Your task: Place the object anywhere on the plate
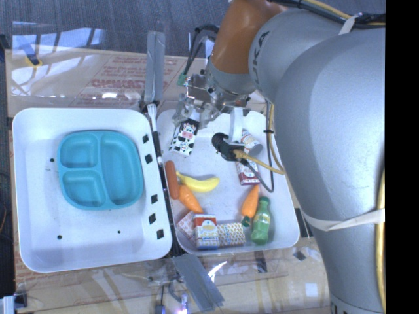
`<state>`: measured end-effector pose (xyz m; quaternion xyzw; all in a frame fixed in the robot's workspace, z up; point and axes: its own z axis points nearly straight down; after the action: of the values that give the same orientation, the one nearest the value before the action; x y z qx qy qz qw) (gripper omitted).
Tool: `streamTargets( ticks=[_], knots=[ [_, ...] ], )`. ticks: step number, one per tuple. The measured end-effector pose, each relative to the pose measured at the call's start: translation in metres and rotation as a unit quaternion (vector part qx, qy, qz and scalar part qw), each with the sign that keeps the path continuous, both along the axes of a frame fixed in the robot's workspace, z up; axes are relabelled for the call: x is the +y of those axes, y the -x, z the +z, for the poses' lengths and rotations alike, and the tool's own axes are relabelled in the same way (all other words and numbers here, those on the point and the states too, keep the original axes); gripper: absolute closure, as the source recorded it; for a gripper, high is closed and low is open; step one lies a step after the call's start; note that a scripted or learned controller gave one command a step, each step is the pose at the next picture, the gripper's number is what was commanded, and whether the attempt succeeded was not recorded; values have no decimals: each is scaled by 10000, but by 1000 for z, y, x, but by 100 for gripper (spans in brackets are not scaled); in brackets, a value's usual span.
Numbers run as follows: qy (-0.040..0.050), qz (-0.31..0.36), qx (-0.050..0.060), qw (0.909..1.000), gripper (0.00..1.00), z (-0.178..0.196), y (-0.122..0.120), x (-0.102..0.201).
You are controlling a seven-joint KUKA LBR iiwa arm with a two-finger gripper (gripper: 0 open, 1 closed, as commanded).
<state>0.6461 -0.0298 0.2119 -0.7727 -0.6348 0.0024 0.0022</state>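
Nearest the camera, the right bin (288,237) is holding a pile along its front wall: a small juice box (205,231), a wrapped snack (230,233), a green bottle (261,221) and a carrot (249,201) leaning on it. Just behind those a banana (200,183) is lying next to a second carrot (189,199) and a sausage (171,177) hugging the left wall. Further back, the gripper (192,118) is sitting over a cow-patterned milk carton (184,139), and the carton looks pinched between its fingers at the top end, tilted. The grip looks shallow to me, so the carton could be slipping out or swinging on the way over. The other worry is the divider where the two bins meet: carrying low could be clipping that edge. The blue plate (100,169) is lying in the left bin (33,241) with bare white floor all round it, so there's loads of room to land.
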Motion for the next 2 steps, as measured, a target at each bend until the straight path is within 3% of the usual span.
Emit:
streamTargets(
  ticks=[1,2],
  knots=[
    [0,770,-12,9970,100,-21,-10,99],
    [5,190,-18,9998,100,6,-10,129]
  ],
)
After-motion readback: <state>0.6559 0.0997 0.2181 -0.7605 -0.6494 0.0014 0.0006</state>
